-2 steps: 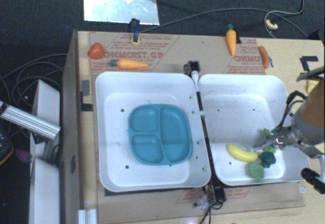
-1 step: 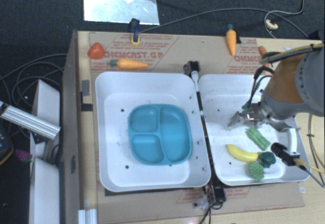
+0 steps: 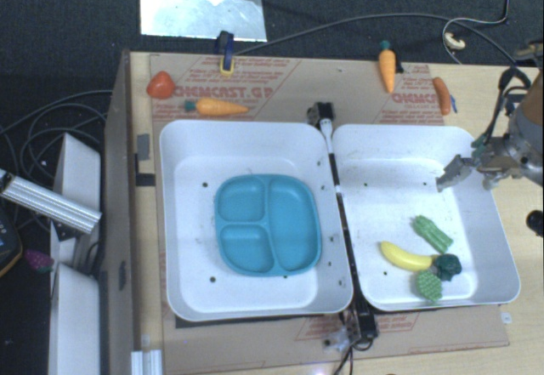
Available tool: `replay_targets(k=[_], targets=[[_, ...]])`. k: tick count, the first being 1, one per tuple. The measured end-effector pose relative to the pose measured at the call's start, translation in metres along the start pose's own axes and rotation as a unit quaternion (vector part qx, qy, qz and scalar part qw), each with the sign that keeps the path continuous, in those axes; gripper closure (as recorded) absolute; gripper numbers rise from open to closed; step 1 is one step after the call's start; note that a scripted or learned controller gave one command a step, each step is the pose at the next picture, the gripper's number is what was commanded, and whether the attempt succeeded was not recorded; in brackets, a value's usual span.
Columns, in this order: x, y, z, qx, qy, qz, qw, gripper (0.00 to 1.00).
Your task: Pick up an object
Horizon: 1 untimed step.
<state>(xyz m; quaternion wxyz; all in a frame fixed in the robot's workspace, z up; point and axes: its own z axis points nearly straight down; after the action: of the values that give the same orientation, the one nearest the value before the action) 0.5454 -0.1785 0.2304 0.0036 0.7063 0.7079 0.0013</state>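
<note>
— Where, the likeliest pick?
— Yellow plastic banana [image 3: 406, 257], lying in the right shallow white bin [image 3: 374, 195], near its front; long axis running left to right, tipped slightly down toward the right end; just beside it, a dark green broccoli piece [image 3: 447, 264], a light green knobbly vegetable [image 3: 429, 286] and a ridged green pickle-like piece [image 3: 433, 234].
— And from the two-finger gripper [image 3: 452, 174]?
— Below and a little left in the camera view, well apart; nothing between them.
— Arm pose?
— Reaching in from the right over the bin's far right corner, wrist low, gripper angled down-left.
— Fingers?
— Cannot tell whether spread or closed; nothing visibly grasped.
</note>
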Motion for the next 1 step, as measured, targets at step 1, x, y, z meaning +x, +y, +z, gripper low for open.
replay_targets(k=[1], targets=[[-0.0127, -0.0076, 0.0757, 0.004, 0.002, 0.000, 1.0000, 0.00]])
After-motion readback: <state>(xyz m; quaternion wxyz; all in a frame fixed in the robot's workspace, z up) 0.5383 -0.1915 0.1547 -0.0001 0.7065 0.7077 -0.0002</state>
